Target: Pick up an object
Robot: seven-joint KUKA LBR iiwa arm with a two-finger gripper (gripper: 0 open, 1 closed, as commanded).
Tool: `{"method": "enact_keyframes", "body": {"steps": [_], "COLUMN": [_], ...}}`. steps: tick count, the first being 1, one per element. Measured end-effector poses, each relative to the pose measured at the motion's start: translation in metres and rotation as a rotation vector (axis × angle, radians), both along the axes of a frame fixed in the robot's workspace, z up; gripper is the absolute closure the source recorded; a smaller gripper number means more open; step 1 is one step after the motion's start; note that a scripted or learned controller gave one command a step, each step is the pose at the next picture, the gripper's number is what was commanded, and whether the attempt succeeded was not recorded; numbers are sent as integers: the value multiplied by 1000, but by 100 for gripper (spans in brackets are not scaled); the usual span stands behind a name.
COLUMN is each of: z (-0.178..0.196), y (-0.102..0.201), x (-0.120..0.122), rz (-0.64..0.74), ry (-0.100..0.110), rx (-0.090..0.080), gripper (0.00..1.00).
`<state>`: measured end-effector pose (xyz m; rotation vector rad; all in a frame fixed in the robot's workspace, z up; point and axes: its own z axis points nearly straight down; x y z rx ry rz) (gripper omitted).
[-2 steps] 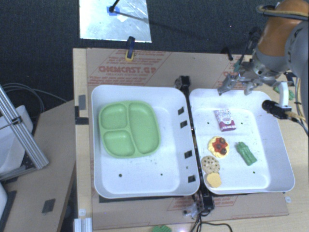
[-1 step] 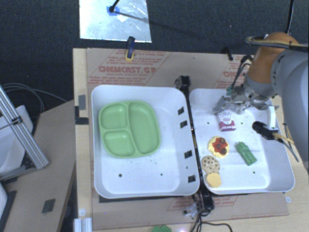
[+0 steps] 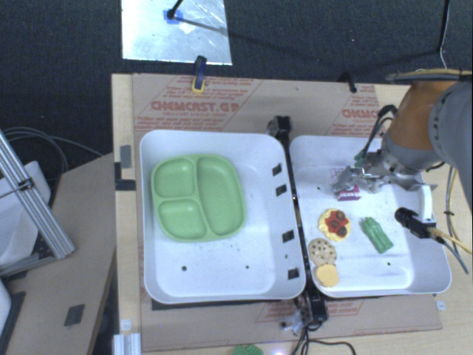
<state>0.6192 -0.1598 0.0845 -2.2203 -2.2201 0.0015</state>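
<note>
Presently the two-finger metal gripper (image 3: 346, 177) is seen low in the right white bin (image 3: 425, 276), directly over a small pink-purple object (image 3: 348, 193); whether anything is clasped cannot be told; nearby lie a round pizza toy (image 3: 335, 223), a green ridged piece (image 3: 377, 234) and a cookie (image 3: 321, 251); the pink piece is judged light, stiff, best pinched across its narrow sides.

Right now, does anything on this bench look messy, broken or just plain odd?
Nothing looks spilled or broken. One oddity: the green divided plate sits bare in the left bin, while the toy foods, a pizza piece, cookie and green piece, all lie in the right bin near the gripper.
</note>
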Motion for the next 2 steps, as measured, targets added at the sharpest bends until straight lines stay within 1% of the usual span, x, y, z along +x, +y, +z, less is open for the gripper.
{"method": "enact_keyframes", "body": {"steps": [1, 2], "z": [12, 119], "y": [0, 51], "x": [3, 6], "rz": [2, 9], "ry": [-8, -13], "rx": [-2, 0], "gripper": [100, 100]}}
